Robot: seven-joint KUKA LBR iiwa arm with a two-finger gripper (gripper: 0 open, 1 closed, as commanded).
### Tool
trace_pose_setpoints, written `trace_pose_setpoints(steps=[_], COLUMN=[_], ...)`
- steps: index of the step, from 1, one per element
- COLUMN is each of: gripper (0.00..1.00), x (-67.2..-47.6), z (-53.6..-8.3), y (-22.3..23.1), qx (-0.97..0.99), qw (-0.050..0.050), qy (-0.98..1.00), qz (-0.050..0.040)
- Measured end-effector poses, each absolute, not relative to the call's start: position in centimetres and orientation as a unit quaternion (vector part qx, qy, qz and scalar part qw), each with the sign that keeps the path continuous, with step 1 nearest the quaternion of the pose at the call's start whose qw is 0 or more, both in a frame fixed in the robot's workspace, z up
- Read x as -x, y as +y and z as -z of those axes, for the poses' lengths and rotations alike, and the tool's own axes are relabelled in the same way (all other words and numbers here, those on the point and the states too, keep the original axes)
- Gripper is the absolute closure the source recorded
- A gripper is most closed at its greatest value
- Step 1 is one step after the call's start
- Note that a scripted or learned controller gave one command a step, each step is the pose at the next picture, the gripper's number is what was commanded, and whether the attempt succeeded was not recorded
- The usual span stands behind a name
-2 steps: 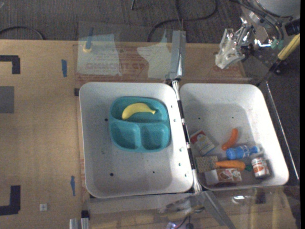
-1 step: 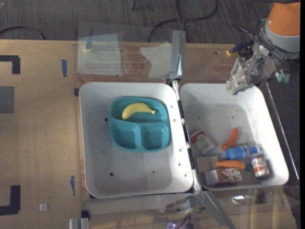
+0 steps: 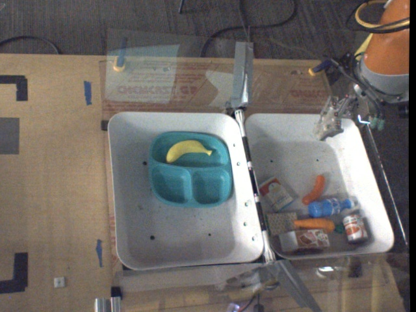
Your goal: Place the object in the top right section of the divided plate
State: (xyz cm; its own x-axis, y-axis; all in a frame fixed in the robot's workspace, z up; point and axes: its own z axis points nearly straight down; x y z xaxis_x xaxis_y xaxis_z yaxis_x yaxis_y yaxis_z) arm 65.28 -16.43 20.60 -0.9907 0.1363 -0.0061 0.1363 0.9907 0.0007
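While the banana (image 3: 188, 150) is lying in the teal divided plate (image 3: 191, 187), the gripper (image 3: 330, 123) is hovering over the right bin (image 3: 377, 239), its opening unreadable.

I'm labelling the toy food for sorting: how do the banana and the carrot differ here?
The banana is yellow; the carrot is orange. The banana is curved, the carrot straight. The banana lies alone in the wide section of the teal plate in the left bin; the carrot lies among other small items in the right bin. Both are slim, lie flat, and are clear of the claw.
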Motion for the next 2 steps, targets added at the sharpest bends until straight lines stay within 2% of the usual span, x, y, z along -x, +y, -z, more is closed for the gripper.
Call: trace_pose_setpoints(steps=[1,2], gripper=[1.0,1.0], x=[-65.6,-66.2], z=[-17.2,-13.7], y=[-22.4,-22.5], qx=[0.067,0.078], qw=[0.004,0.003], qy=[0.998,0.997], qz=[0.0007,0.0002])
